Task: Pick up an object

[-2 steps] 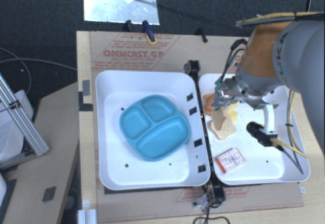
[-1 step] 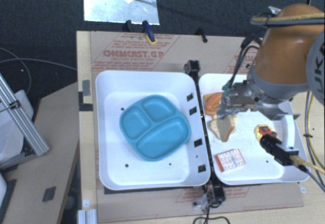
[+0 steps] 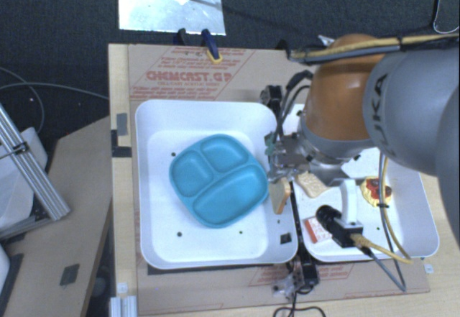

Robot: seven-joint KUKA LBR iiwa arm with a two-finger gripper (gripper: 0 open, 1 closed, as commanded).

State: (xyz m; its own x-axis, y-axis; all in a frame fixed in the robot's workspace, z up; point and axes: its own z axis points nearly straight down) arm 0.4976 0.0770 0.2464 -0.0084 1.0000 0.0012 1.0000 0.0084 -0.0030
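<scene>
White right bin (image 3: 430,240) holds a red-white packet (image 3: 315,229) by its near edge, a tan slab (image 3: 310,184) farther in by its left wall, and a yellow-red item (image 3: 372,190) toward its right side. At the wall between the bins a tan stick (image 3: 281,198) sits just under the gripper (image 3: 279,164). It's the likely target, but I cannot tell if it's gripped, or how wide the gripper is. The left bin (image 3: 145,164) has one blue plate (image 3: 219,179) at centre. Pick not visibly done, lift left to do.

A blue divided plate (image 3: 218,180) lies in the left-hand bin (image 3: 154,240), the end effector (image 3: 279,177) just beside it.
</scene>
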